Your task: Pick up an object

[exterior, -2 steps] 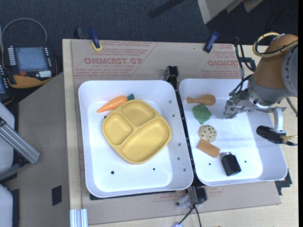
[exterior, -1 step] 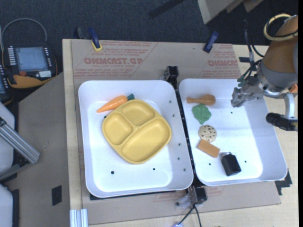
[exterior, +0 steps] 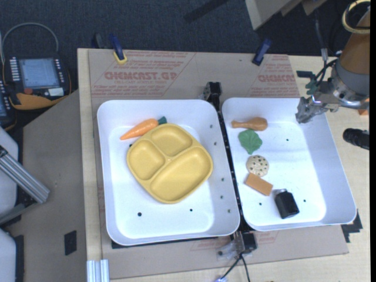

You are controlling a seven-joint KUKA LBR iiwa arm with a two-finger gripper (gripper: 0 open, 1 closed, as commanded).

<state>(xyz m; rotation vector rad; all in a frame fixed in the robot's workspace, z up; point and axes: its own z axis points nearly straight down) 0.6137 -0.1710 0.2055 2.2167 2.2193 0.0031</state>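
- The gripper hangs over the far right corner of the right bin; from here I cannot tell how its jaws are set, and nothing shows in them.
- The grey arm with its orange band reaches in from the right above it.
- All the small things lie to the gripper's left and nearer, well apart from it.
- Closest to it is the toy drumstick, lying crosswise at the far left of that bin.
- Just nearer than the drumstick sits a green leafy piece, then a speckled cookie, then an orange-brown block.
- A black block lies nearest of all, toward the bin's middle.
- In the left bin a yellow divided plate sits at a slant, with a toy carrot touching its far left rim.
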